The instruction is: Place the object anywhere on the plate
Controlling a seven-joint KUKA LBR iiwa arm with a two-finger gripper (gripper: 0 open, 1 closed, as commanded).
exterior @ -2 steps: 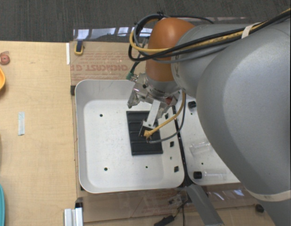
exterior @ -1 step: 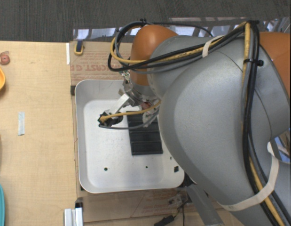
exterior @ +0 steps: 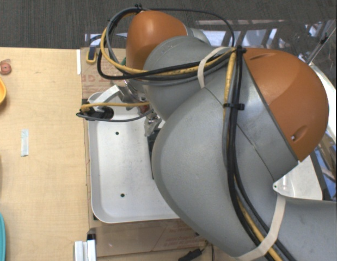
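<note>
The big grey arm leaned in over the white bin and covered most of it. Its orange band was close to the camera. Yellow and black cables looped around the top of it. The bit of the bin floor I could see was bare, with only a few small dark dots.

The gripper seemed to be the dark part tucked under the arm, near the bin's far side. I could not tell if it was wide or narrow, or if it had anything in it.

The arm hid the object and the plate, so I could not tell where either lay. I guessed both were somewhere under the arm.

So I could only guess how the object would handle. Things picked from bins like this are mostly small and light. If it was hard and smooth, it could slip. If it was soft, it could squash. I thought the safest place to take hold was across its middle, at the thinnest part, with a gentle squeeze.
</note>
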